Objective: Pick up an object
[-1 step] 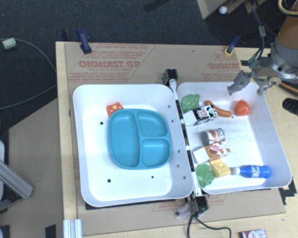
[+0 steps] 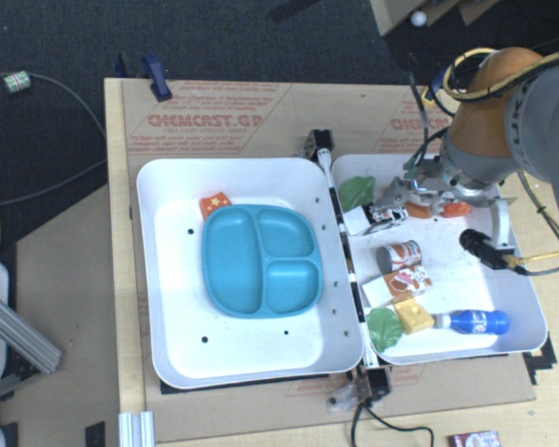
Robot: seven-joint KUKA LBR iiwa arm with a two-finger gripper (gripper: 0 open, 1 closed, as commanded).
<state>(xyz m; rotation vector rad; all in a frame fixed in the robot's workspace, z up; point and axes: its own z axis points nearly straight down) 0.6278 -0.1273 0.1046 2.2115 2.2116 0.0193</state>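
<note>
Right bin [image 2: 522, 329]: can [image 2: 402, 253] just below end effector [image 2: 388, 214].

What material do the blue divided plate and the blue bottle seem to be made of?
The blue divided plate looks like moulded plastic: even colour, soft sheen, rounded compartment edges. The blue bottle also seems plastic, glossy with bright highlights, though it is too small to be sure.

Blue divided plate [image 2: 261, 259] showing left of gripper [image 2: 388, 214]; red-white can [image 2: 402, 253], blue bottle [image 2: 473, 322], green leaf [image 2: 357, 192] sitting near it; bins [image 2: 168, 250] white.
</note>
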